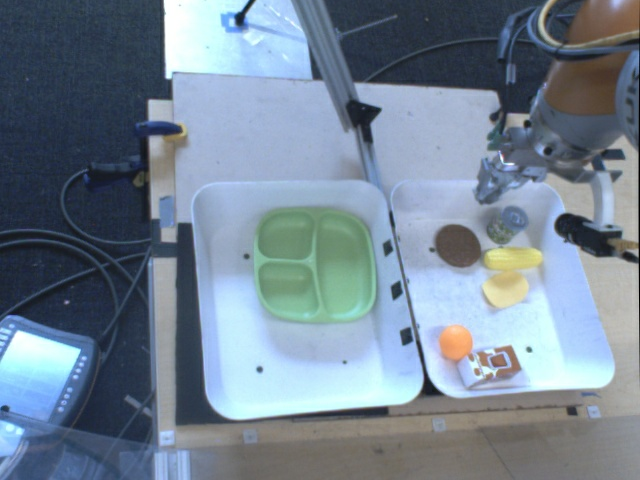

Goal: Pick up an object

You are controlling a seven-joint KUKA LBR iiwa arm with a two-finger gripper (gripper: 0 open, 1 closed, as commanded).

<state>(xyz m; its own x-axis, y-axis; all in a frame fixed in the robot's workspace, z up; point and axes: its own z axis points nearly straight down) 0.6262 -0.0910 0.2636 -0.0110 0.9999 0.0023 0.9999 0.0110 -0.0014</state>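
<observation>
The gripper (496, 182) hangs over the right bin's (590, 358) upper edge, finger state unclear, just above the small can (506, 224), the likeliest pick from that clustered bin.

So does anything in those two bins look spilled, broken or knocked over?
Nothing stands out. The green divided plate lies flat in the left bin. The small can in the right bin may be on its side; too small to tell.
</observation>
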